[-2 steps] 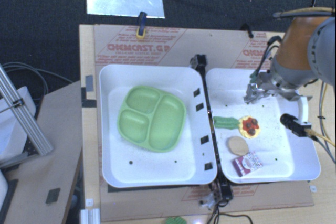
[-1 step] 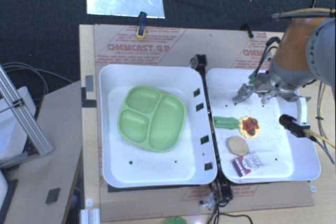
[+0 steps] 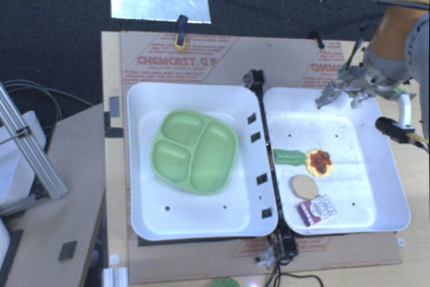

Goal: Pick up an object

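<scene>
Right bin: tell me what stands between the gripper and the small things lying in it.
Nothing visible does. The gripper hovers over the right bin's far edge; bare white floor separates it from the flower toy, tan disc and packet.

Robot lab: bench [image 3: 201, 54], twin bins [image 3: 144, 144].

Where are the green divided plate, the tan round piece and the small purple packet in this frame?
green divided plate [image 3: 195, 152]: camera view, on the ridge between its compartments, left bin.
tan round piece [image 3: 304, 186]: camera view, middle of its top face, right bin.
small purple packet [image 3: 317, 210]: camera view, middle of its printed face, right bin.
</scene>
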Controlling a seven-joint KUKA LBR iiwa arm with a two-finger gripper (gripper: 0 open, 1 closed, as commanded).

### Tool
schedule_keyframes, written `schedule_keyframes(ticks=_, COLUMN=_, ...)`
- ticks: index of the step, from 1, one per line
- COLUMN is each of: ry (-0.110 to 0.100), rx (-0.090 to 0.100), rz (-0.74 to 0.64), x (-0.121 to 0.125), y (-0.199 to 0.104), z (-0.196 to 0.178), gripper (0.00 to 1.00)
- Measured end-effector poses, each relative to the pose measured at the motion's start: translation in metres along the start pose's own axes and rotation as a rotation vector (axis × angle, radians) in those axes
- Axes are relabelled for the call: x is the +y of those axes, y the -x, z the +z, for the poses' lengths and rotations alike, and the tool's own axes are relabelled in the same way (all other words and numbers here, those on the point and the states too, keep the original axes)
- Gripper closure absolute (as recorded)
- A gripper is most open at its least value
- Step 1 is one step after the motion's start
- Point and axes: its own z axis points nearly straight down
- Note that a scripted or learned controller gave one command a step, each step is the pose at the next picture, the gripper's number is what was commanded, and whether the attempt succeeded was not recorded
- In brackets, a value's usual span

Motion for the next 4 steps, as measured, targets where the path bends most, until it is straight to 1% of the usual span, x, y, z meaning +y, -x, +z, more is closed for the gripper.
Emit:
schedule_keyframes(ticks=1, ry=-0.017, rx=0.005, rz=0.005, x=-0.075, y=0.031, z=0.068, gripper=0.00)
schedule_keyframes(ticks=2, ry=-0.005, rx=0.004, rz=-0.006, x=-0.042, y=-0.002, z=0.063, gripper=0.00)
schedule_keyframes(ticks=3, ry=-0.019, rx=0.006, rz=0.006, x=-0.180, y=0.005, z=0.064, gripper=0.00)
schedule_keyframes(ticks=4, ry=-0.005, rx=0.004, rz=0.000, x=-0.173, y=0.003, z=0.052, gripper=1.00)
